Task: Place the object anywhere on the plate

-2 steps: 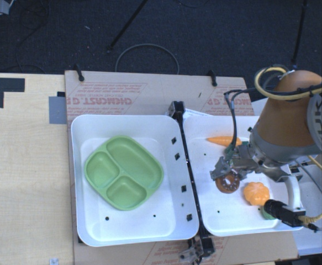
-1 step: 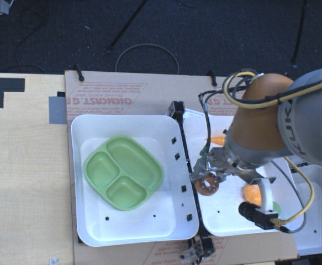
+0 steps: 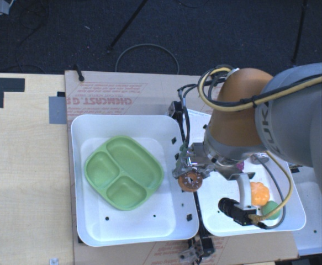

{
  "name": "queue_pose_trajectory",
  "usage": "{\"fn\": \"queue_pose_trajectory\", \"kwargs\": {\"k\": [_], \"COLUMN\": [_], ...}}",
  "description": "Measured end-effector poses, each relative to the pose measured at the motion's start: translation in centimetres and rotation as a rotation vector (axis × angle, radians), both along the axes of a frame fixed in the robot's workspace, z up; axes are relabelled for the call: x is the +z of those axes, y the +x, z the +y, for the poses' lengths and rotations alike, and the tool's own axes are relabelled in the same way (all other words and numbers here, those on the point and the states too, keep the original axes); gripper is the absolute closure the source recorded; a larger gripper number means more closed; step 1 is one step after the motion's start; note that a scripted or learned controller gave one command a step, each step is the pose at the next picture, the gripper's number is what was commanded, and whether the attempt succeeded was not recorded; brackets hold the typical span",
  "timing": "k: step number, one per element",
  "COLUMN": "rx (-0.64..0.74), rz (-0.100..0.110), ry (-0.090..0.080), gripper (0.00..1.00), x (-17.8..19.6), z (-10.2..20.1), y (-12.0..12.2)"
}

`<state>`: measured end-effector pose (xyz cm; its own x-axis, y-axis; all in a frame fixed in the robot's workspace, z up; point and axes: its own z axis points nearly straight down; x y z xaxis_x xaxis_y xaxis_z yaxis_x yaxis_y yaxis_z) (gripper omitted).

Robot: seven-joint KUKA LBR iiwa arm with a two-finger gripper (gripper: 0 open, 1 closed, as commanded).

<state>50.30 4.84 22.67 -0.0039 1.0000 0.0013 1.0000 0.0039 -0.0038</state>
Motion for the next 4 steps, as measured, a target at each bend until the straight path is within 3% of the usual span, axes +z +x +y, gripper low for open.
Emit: {"fn": "queue_pose_trajectory", "kwargs": {"k": [1,2,3,4], "rx": [0.000,-0.001,-0.004,-0.004], "rz": [0.000,0.003,0.001,0.001], "ry": [0.000,-0.001,-0.002,-0.002], "gripper": [1.00,1.00,1.00,0.00], "x": [0.4,0.1,0.5,0.5], "z": [4.9,7.4,6.1,6.2], "y": [0.7,-1.0,-1.0,-1.0]}}
